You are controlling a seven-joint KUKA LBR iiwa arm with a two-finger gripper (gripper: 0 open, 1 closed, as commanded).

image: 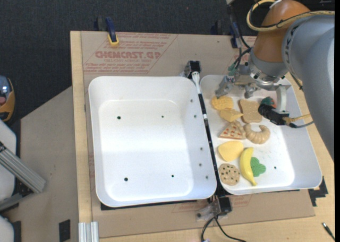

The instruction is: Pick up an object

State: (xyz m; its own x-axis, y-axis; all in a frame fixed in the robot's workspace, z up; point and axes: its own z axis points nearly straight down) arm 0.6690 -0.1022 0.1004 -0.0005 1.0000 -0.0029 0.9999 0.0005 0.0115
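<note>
Two bins set side by side on bench (133, 50); left bin (143, 137) beside right bin (297, 166), rims touching. Toy foods clustered in right bin: cracker (223, 102) and toast (249, 110) at back, pizza slice (232, 130) and croissant (257, 133) mid-bin, cookie (229, 173) and banana (247, 165) at front. Gripper (239, 84) positioned over back of right bin, arm (297, 34) entering from right.

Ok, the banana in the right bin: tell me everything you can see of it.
The banana is a small, glossy yellow toy, plastic by the look of it, curved, lying flat near the front of the right bin. One end points toward the croissant, the other toward the bin's front rim. A green piece lies against its right side, a yellow wedge sits just to its left, and a cookie lies beside its lower end.
</note>
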